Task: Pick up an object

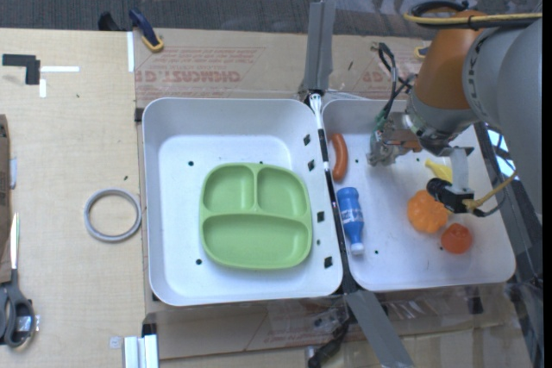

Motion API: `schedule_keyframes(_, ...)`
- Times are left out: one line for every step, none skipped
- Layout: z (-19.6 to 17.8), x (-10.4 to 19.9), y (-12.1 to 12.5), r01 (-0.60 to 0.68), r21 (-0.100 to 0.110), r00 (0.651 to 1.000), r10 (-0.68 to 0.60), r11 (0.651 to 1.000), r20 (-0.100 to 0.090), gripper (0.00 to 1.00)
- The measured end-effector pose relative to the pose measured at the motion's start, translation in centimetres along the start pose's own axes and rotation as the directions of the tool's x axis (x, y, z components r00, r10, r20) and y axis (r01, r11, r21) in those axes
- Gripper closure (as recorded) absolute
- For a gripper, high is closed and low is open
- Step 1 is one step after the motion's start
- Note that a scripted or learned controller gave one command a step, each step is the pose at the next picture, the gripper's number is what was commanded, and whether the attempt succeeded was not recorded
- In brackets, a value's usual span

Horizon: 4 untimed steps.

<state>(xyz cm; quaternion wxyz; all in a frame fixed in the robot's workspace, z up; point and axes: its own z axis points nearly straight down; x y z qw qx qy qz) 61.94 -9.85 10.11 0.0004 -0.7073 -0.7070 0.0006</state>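
Observation:
The right bin (405, 268) holds a red-orange sausage (340, 155) by its left wall, with a blue bottle (349, 220) lying just below it. Toward the right side lie an orange fruit (426, 213), a smaller red-orange ball (456, 238) and a yellow piece (440, 171) partly hidden by the arm. My gripper (382, 149) hangs low over the upper middle of this bin, right of the sausage and up-left of the orange fruit. I see nothing held in it. The grey wrist with its orange band (448, 69) rises behind it.
The left bin (164, 185) carries a green divided plate (255, 215). A tape ring (113, 214) and scissors (15, 314) lie on the bench to the left. A blue clamp (147, 28) sits at the back. Cables hang off the wrist near the yellow piece.

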Motion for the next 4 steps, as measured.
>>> schedule_keyframes(0.0,0.0,0.0,0.000,0.000,1.000,0.000,1.000,0.000,0.00)
schedule_keyframes(0.9,0.5,4.0,0.002,-0.002,1.000,-0.002,1.000,0.001,0.00)
schedule_keyframes(-0.1,0.5,4.0,0.005,-0.002,1.000,-0.005,1.000,0.003,1.00)
schedule_keyframes(-11.2,9.3,2.0,0.003,-0.001,1.000,-0.003,1.000,0.001,1.00)
